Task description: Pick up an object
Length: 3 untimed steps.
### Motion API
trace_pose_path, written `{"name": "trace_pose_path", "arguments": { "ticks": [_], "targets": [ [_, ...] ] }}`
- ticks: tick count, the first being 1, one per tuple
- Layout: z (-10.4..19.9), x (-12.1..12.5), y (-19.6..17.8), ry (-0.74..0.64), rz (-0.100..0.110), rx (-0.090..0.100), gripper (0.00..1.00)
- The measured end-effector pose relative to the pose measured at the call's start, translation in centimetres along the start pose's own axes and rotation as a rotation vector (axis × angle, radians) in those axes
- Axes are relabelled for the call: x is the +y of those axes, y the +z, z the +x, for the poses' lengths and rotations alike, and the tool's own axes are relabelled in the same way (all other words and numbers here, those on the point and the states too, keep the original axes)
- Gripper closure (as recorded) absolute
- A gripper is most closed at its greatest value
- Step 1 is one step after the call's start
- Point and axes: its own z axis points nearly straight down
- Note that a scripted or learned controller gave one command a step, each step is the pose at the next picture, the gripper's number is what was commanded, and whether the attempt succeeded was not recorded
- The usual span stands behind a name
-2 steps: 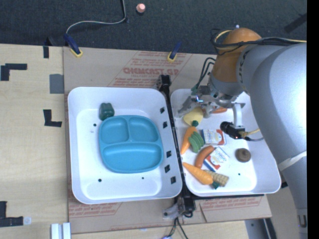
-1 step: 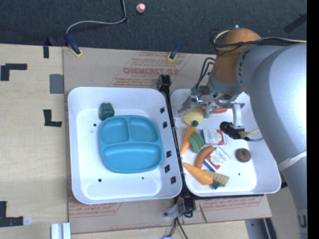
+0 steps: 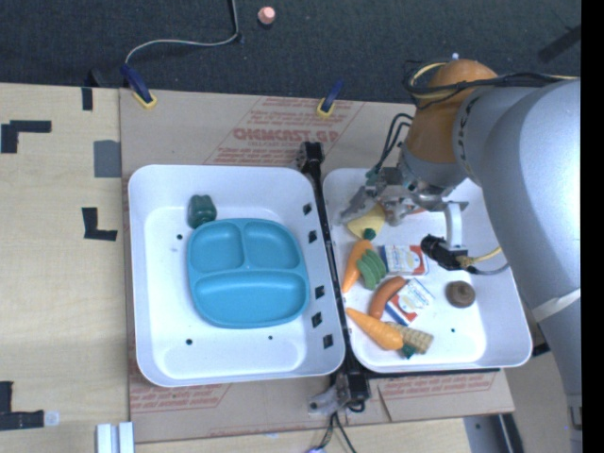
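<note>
Your arm (image 3: 528, 159) is the closest thing to the lens, a big grey mass on the right with the orange band above the wrist. The gripper (image 3: 379, 206) is down in the right bin (image 3: 491, 333), at its far-left corner; you can't tell from here whether the fingers are apart, together or on anything. A yellow piece (image 3: 363, 226) sits right under the gripper, touching or nearly so. Just nearer the camera from the gripper you have a carrot (image 3: 353, 264) beside a green vegetable (image 3: 371, 265), then a white packet (image 3: 404, 259). Further that way: a hot dog (image 3: 385, 296), a second packet (image 3: 411, 299), a bigger carrot (image 3: 376, 329) and a cracker (image 3: 417, 341). A brown round thing (image 3: 461, 293) lies off to the arm side, well apart from the gripper. Across the divider, the left bin (image 3: 156, 328) holds a blue divided plate (image 3: 247, 272) and a dark green lump (image 3: 201, 209) by the plate's far corner.
</note>
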Motion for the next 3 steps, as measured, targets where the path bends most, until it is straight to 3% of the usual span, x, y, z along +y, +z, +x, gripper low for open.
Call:
{"name": "trace_pose_path", "arguments": {
  "ticks": [1, 2, 3],
  "targets": [
    [0.4, 0.5, 0.0, 0.001, 0.002, 0.001, 0.00],
    [0.1, 1.0, 0.1, 0.001, 0.017, 0.008, 0.00],
    [-0.1, -0.1, 0.0, -0.001, 0.000, 0.000, 0.00]
  ]
}}
